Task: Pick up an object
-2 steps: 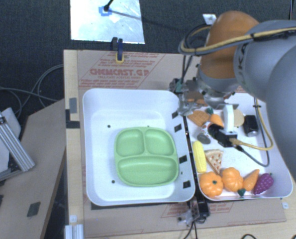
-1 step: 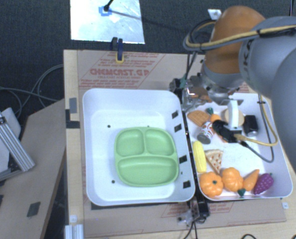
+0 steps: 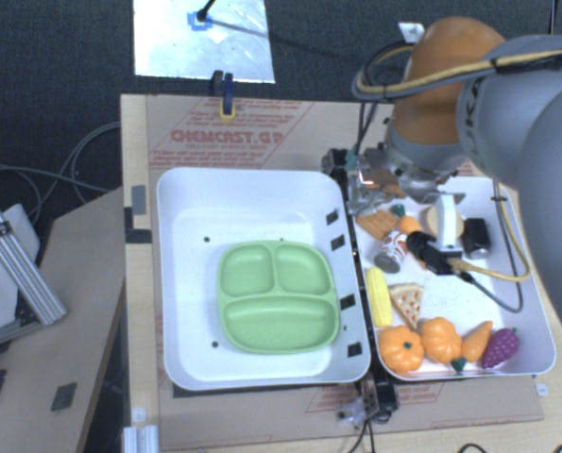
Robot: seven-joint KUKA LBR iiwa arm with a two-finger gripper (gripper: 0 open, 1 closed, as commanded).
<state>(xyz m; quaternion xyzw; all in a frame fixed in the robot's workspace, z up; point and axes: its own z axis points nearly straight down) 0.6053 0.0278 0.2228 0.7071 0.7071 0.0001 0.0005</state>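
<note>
While the gripper's (image 3: pixel 394 194) state is unclear, two pumpkins (image 3: pixel 401 349) lie nearby.

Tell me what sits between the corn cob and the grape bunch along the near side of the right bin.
In the camera view, between the corn cob and the grape bunch sit a pizza slice, two small pumpkins and a carrot.

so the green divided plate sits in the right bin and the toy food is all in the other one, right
Not quite: the camera view shows the green divided plate in the left bin. The toy food, such as the two small pumpkins, lies in the other bin, the right one.
</note>
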